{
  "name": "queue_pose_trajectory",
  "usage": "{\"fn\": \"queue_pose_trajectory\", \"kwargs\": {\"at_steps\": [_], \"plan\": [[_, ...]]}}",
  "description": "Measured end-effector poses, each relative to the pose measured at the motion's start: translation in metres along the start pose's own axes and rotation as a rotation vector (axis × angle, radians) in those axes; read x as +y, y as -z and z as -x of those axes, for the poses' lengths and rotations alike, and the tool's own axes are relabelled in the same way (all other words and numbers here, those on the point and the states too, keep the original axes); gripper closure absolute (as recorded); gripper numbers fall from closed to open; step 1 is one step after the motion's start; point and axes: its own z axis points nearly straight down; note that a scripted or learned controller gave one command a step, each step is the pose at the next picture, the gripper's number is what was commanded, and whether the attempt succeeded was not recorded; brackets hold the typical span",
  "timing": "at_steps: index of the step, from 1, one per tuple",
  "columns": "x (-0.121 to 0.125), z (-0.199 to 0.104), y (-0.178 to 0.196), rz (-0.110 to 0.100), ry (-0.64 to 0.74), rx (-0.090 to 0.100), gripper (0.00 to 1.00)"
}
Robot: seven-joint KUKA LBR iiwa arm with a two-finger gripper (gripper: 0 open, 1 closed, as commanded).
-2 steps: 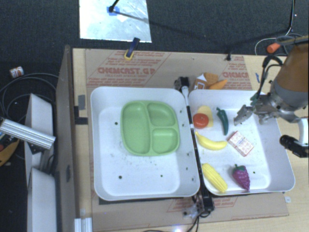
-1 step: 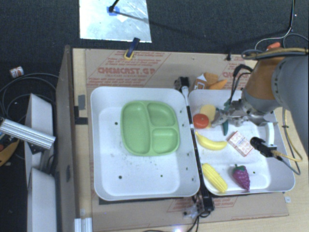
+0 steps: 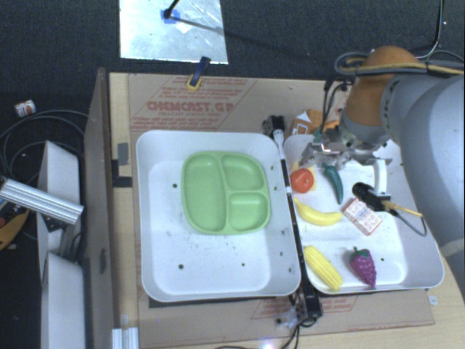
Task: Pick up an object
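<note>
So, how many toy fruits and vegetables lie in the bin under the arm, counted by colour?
Yellow: 2, banana and corn
Red: 1, tomato
Green: 1, pepper
Purple: 1, purple piece
Total: 5

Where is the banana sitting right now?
In the camera view, the banana lies in the right bin, close to its left wall. The tomato is just above it in the picture and the corn below.

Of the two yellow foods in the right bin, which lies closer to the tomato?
The smooth curved banana, just below the tomato; the bumpy corn cob lies farther off.
</note>
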Motion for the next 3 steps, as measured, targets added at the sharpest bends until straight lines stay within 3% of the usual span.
{"fn": "queue_pose_trajectory", "kwargs": {"at_steps": [1, 3], "plan": [[0.008, 0.015, 0.055, -0.001, -0.005, 0.002, 0.0], [-0.035, 0.052, -0.005, -0.011, -0.008, 0.003, 0.0]]}}
